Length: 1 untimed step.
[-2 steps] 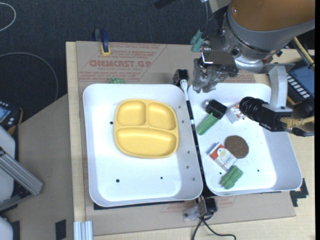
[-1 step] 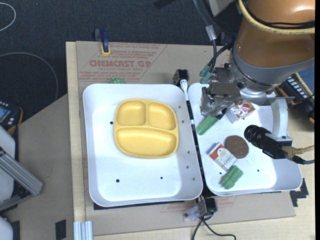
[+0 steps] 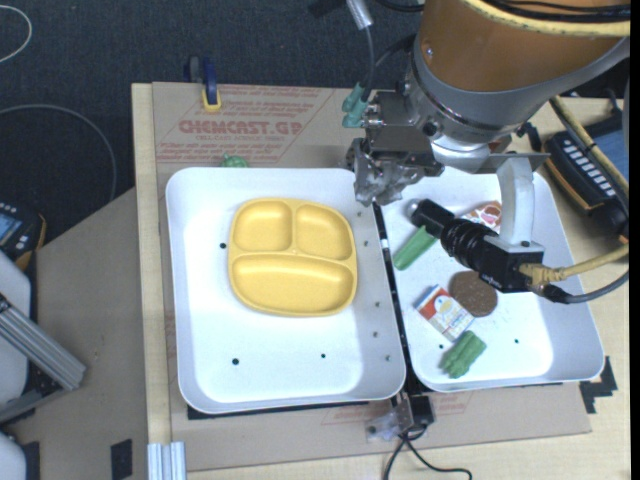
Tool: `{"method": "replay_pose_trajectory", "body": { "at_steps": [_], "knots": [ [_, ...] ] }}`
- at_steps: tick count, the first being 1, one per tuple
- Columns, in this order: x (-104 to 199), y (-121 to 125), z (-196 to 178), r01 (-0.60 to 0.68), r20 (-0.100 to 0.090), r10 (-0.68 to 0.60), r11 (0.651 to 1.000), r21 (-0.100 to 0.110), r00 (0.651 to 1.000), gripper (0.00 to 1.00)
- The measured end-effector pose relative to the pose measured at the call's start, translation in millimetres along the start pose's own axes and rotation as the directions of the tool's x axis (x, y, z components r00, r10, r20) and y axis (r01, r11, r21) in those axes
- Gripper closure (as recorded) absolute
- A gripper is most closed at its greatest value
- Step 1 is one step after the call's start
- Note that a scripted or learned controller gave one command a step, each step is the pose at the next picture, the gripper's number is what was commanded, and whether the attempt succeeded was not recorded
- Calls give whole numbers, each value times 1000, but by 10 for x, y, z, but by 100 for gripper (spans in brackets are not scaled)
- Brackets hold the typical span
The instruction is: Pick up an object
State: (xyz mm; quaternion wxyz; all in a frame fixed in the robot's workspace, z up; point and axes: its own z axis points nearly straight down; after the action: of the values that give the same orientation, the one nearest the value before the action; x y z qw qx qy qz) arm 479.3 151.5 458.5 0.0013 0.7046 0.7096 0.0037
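Nearest pick looks like the stubby green cylinder (image 3: 411,250) lying by the left wall of the right white bin (image 3: 530,363), while the claw (image 3: 383,180), clenched or released I cannot tell, hangs over that bin's far-left corner, so a straight drop risks jamming on the rim.

We count two white bins, a left bin (image 3: 200,268) and a right bin (image 3: 530,353). We see one yellow divided plate (image 3: 293,256). We find two green pieces, an upper green piece (image 3: 412,249) and a lower green piece (image 3: 463,355), one brown disc (image 3: 478,296), two red-and-white items, a near packet (image 3: 445,313) and a partly hidden far item (image 3: 485,215), and one blue-and-yellow clamp (image 3: 208,85).
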Motion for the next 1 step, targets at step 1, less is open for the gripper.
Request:
{"method": "replay_pose_trajectory", "body": {
  "at_steps": [1],
  "knots": [
    [-30,5,-77,-5,3,5,1000,3,1000,100]
  ]
}}
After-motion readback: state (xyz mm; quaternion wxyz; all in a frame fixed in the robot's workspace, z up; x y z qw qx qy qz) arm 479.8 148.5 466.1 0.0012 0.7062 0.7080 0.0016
